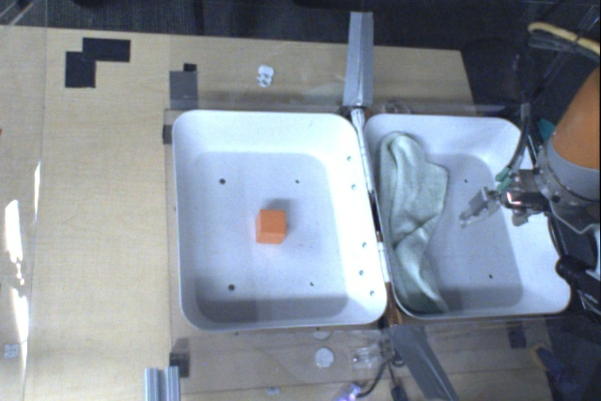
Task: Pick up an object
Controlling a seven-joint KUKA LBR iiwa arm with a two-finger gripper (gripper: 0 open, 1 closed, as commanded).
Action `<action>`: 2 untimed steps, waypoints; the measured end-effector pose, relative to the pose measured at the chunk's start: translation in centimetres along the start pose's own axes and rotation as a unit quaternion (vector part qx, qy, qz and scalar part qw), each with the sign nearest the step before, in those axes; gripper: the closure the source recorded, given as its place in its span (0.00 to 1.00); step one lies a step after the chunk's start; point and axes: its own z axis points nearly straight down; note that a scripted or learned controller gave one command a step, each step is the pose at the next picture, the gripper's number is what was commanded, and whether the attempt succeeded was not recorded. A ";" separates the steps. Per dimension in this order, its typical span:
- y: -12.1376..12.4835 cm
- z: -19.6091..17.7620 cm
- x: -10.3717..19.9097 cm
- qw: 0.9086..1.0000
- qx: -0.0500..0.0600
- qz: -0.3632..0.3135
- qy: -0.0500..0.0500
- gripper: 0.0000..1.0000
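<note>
The orange block [271, 226] sits near the middle of the left bin [202, 131], well clear of its walls. It looks small, stiff and light, best pinched across two flat opposite sides. In the right bin [488, 131], a soft pale cloth [410, 202] lies bunched along the left wall; any raised fold would do. The gripper [481, 205] hovers beside it, fingers apparently apart and holding nothing.

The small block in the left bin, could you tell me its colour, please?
Orange; the block shows plainly in the camera view.
</note>
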 end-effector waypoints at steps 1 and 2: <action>2.4 12.1 -0.2 0.999 -0.003 -0.044 -0.001 0.00; 2.5 11.1 -0.2 0.999 -0.005 -0.044 -0.001 1.00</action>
